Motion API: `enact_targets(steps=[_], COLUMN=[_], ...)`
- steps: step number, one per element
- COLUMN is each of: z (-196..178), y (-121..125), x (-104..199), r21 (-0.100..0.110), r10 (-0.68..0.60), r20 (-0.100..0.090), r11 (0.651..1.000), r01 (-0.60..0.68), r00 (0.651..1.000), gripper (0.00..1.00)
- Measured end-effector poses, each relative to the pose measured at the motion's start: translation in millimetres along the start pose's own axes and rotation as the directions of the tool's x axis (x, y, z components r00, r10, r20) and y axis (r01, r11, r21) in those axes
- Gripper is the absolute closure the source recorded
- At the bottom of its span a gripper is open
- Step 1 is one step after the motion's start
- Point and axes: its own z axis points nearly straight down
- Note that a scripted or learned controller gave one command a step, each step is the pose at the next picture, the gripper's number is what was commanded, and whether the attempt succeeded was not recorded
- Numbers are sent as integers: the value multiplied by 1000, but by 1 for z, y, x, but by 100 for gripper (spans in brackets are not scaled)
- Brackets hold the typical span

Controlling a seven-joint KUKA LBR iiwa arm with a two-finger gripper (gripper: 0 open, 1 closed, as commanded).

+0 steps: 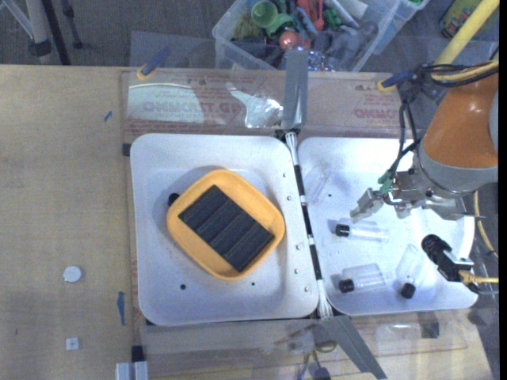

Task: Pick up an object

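A yellow, rounded-square object with a dark ribbed panel lies in the left bin, tilted. In the right bin lie clear vials with black caps: one just below the gripper, one near the front, and one at the front right. My gripper hangs over the middle of the right bin, pointing left, just above the first vial. I see nothing held in it.
The grey arm with its orange band covers the right bin's right side, and a black cable part hangs below it. A cardboard strip lies behind the bins. A clear tub of toys stands farther back.
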Motion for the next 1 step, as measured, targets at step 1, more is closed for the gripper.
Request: enact_targets(steps=[1], z=[0], y=[0], x=[0], r21=[0], r10=[1], r20=[0], r11=[1000], r01=[-1], r00=[1000], gripper=[0])
